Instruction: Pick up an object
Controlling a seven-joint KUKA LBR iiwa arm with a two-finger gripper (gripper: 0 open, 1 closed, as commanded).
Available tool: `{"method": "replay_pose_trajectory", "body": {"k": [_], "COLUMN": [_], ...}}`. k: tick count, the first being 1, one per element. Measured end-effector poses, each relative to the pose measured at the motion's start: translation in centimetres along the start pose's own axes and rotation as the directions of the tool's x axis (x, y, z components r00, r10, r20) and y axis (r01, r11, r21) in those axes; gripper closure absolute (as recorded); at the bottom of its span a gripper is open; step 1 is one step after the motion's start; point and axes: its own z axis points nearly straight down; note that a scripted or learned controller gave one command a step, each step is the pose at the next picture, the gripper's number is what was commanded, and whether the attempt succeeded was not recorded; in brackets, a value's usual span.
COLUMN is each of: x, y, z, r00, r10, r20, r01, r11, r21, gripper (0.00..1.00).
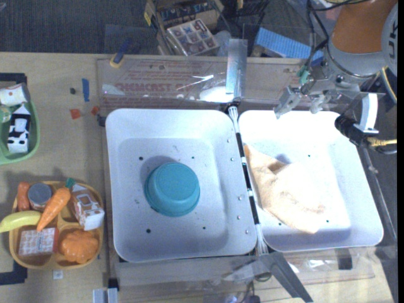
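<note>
Premises: robotics laboratory. Evidence: wooden desk [57, 81] bearing two white bins [120, 131], a tray of toy food [53, 257], loose cables [319, 5], and cluttered boxes [186, 17] on the floor behind.

Just the one camera here, mounted up above the bench and looking down at a slant rather than dead straight, so the far side of the scene sits along the top of the frame and the near bench edge along the bottom. It's far enough back to fit both white bins whole, the left bin [120, 137] and the right bin [363, 188] side by side around mid-frame, with extra wooden bench [57, 87] off to the left and some cluttered floor past the far edge. The arm [360, 24] pokes in from the upper right corner.
</note>
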Motion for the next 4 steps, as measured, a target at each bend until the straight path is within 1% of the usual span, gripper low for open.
{"method": "replay_pose_trajectory", "body": {"k": [1, 2, 3, 4], "x": [-2.3, -1.6, -4.4, -1.5], "y": [-6.0, -2.7, -4.6, -7.8], "z": [11.8, 18.4, 18.4, 18.4], "r00": [0.998, 0.999, 0.985, 0.987], "r10": [0.062, 0.038, -0.172, -0.162], "r20": [-0.001, -0.001, 0.000, 0.000], "r01": [-0.062, -0.038, 0.172, 0.162], "r11": [0.998, 0.999, 0.985, 0.987], "r21": [0.003, -0.004, -0.004, -0.005], "gripper": [0.00, 0.00, 0.00, 0.00]}}
